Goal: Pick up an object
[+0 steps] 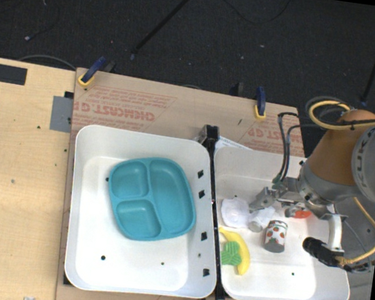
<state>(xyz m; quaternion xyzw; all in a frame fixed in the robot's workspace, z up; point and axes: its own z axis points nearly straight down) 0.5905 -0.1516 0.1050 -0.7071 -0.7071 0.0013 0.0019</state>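
Nearest, in the right white plastic bin [333, 295], a yellow banana-shaped toy with a green patch [234, 251] lies by the divider; just behind stand a small grey can with red spots [275, 235] and a white crumpled piece [235, 212]. Above them the gripper [265, 208] hangs, whether spread or closed I cannot tell, so a good pick probably means centring on one item, away from neighbours; the teal three-compartment plastic tray [150, 197] sits in the left bin [91, 166]

Both bins [101, 168] look like smooth white plastic with a slight sheen. The teal tray [151, 198] at the left bin's centre is matt plastic. The board [165, 111] beneath, showing at 12 o'clock, is brown printed cardboard, matt. The bench [8, 182] is pale wood, dull and speckled. The gripper [261, 204] is bare grey metal.
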